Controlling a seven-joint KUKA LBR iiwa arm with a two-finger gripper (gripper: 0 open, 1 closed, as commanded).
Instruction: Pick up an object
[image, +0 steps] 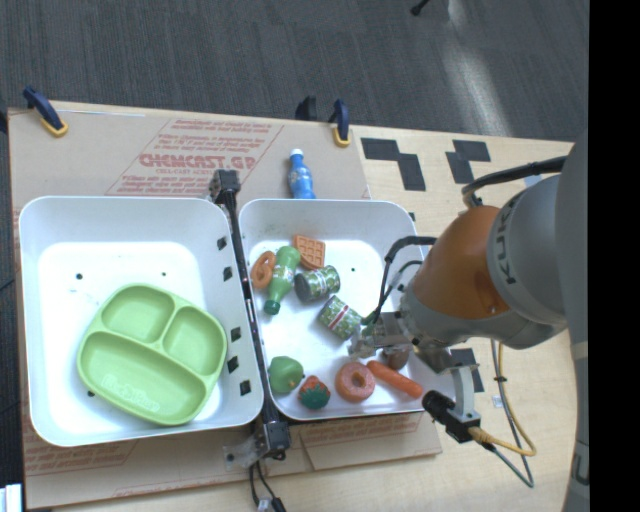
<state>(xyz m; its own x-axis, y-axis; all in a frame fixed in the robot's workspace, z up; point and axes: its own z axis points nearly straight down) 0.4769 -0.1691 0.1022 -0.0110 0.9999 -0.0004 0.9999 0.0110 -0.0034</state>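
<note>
Toys fill the right bin (395, 215), a loose heap of play food on its white floor. Near the back sits a waffle (309, 250), with an orange piece (263, 268) by the left wall and a green bottle (281, 279) lying tilted between them. Just right of the bottle lies a can (317, 284) on its side, and a second can (339, 318) lies a little nearer the front, close to the arm's tip. Along the front edge, from left to right, come a green pepper (285, 375), a strawberry (315, 393), a donut (354, 382) and a carrot (398, 381), the carrot touching the donut's right side. The arm (480, 275) reaches in from the right over the bin's right wall, its orange band above the wrist. The pincer (378, 338) hangs low in the bin's right half, just above the donut and carrot and right beside the second can; whether it is wide, narrow or holding anything I cannot tell, since the wrist hides it. The left bin (60, 215) holds a green divided plate (152, 352), lying flat toward its front. On the tabletop (100, 130) behind the bins a small blue bottle (299, 174) lies just beyond the right bin's back rim.
</note>
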